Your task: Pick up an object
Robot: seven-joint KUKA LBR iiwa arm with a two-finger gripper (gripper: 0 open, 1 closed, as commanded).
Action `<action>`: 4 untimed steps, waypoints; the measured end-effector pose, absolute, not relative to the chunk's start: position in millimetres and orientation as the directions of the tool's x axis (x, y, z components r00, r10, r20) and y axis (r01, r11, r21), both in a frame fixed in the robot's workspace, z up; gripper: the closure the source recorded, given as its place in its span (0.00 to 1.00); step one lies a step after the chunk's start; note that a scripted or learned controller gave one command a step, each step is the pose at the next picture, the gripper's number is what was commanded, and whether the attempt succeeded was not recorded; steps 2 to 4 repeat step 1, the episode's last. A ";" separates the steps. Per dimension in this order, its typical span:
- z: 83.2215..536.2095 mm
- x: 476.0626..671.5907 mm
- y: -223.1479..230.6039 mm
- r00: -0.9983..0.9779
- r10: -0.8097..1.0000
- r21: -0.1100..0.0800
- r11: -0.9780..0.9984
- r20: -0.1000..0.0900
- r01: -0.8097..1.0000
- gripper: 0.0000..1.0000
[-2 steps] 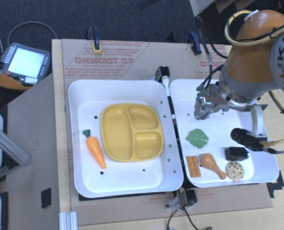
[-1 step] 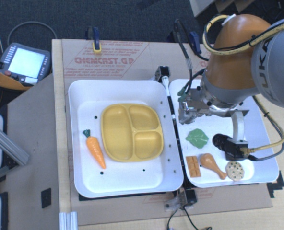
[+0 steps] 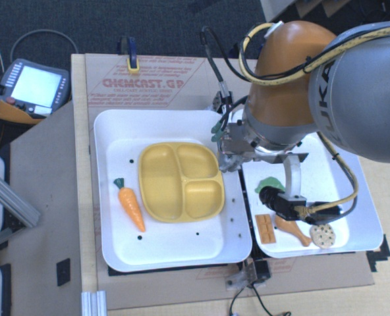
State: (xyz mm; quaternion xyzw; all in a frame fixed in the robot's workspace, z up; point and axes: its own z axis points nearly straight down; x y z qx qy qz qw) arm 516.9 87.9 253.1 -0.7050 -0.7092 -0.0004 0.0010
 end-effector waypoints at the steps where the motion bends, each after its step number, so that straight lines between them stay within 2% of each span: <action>1: 253.5 517.3 84.6 -0.001 1.000 0.000 0.001 0.000 1.000 0.00; 4: 253.5 517.3 84.6 -0.001 1.000 0.000 0.001 0.000 1.000 0.00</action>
